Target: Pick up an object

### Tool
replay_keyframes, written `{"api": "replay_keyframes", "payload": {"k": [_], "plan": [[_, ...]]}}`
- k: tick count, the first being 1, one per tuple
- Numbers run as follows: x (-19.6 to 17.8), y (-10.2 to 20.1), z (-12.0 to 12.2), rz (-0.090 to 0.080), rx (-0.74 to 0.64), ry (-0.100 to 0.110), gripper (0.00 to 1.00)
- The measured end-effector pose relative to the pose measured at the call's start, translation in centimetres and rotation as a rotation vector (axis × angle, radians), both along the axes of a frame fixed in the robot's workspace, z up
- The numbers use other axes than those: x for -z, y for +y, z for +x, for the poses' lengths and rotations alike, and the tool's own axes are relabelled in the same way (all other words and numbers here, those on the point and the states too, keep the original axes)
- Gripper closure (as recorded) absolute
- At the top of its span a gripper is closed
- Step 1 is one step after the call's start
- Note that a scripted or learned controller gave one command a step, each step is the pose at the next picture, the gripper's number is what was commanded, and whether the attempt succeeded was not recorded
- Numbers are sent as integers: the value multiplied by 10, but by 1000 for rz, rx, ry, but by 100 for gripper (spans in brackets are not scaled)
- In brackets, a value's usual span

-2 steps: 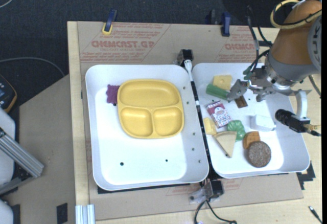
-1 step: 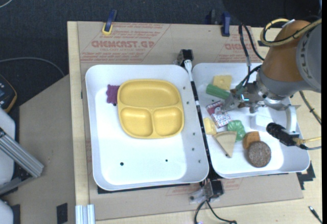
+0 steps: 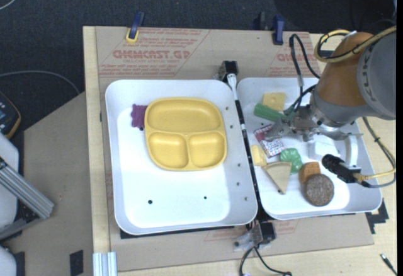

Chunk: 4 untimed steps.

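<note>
The tool (image 3: 295,122) hangs low over the right bin (image 3: 359,202), near its middle, with the arm's wrist crowding over it. From this slanted view I cannot tell whether the tool is spread or pressed together, and nothing shows as pinched in it.

Closest to it are a green stick (image 3: 267,112), just to its left, and a small red-and-white packet (image 3: 271,142), just below that. One of these is probably the thing to lift. Both lie in the left half of the right bin, close to the wall shared with the left bin (image 3: 119,161).

To do this step well, the tool should come straight down over one item alone. The stick looks firm and rounded, so closing across its narrow width suits it. The packet looks flat and slippery and may slide or buckle.

The neighbours sit tight together: a pale yellow block (image 3: 274,101), a crumpled green lump (image 3: 291,157), a smooth cream wedge (image 3: 280,175) and a rough brown disc (image 3: 319,189). A careless descent could nudge them.

The left bin holds a glossy yellow divided tray (image 3: 186,132) with a purple scrap (image 3: 138,116) beside it.
</note>
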<state>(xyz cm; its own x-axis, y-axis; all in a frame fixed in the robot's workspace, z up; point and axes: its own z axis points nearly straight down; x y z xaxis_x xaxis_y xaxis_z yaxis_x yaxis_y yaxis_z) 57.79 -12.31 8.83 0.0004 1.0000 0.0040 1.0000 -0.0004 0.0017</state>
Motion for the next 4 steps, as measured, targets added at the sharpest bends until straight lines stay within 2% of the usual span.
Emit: {"api": "replay_keyframes", "payload": {"k": [1, 2, 3, 4], "plan": [[-14, 1, 3, 0, 0, -10, 100], [-60, -6, -1, -6, 1, -3, 100], [-123, -1, 3, -6, -2, -7, 100], [-138, -1, 4, -5, -2, -3, 100]]}}
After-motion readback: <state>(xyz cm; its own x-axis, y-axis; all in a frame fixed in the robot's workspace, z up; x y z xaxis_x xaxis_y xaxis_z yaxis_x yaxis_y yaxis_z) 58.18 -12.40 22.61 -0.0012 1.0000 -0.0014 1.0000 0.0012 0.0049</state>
